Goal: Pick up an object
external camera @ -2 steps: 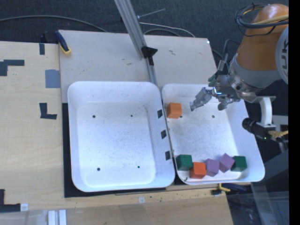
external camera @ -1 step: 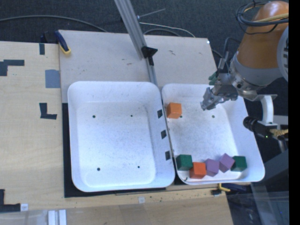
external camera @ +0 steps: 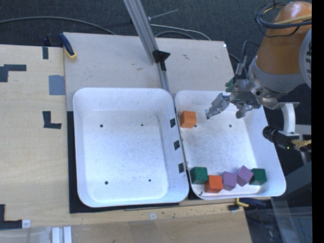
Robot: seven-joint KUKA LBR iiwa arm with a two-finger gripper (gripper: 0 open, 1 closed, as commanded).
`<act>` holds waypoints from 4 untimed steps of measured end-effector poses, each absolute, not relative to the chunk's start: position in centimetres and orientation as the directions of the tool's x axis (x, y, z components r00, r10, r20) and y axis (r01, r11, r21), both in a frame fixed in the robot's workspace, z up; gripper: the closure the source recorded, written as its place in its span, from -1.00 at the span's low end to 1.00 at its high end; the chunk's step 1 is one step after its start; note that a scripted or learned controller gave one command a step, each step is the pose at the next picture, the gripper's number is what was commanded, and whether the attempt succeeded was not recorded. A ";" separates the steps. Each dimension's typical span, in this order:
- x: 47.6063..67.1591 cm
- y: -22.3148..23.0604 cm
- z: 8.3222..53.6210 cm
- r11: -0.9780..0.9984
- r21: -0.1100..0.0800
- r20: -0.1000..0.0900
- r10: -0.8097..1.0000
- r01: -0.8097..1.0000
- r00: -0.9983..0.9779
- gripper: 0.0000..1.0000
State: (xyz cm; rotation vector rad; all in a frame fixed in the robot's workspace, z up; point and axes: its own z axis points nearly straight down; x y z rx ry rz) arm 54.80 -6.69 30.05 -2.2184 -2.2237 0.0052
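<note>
While my arm (external camera: 283,49) reaches in from the right edge of the desk (external camera: 30,135), my end effector (external camera: 229,105) hangs above the far part of the right bin (external camera: 271,151), its two fingers spread apart with nothing between them; one finger (external camera: 216,107) points down and left toward the bin floor, the other (external camera: 242,110) sits nearer the bin's right wall. Just to the left of that leading finger, an orange cube (external camera: 188,119) rests on the bin floor close to the wall shared with the left bin (external camera: 126,146), apart from my fingers and not touched by them. Along the near wall of the right bin lies a row of small blocks: a green cube (external camera: 199,174) at the left, an orange block (external camera: 213,183) next to it, then two purple blocks (external camera: 237,177) side by side, and another green cube (external camera: 258,176) at the right end, all well apart from my end effector. A slanted metal rail (external camera: 143,27) with a black bracket crosses the far side of the desk, and a blue-and-yellow clamp (external camera: 67,45) grips the far left corner of the pale board under the bins.
</note>
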 end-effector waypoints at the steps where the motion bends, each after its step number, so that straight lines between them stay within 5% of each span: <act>1: 58.6 -3.7 24.9 0.004 -0.005 0.000 1.000 1.000 -0.004 -1.00; 2: 58.1 -5.1 28.8 0.001 0.002 -0.001 1.000 1.000 -0.001 -1.00; 3: 57.2 -10.9 15.8 -0.003 -0.010 -0.001 1.000 1.000 0.003 -1.00; 4: 51.9 -10.4 8.9 -0.001 -0.007 0.001 1.000 1.000 0.001 -1.00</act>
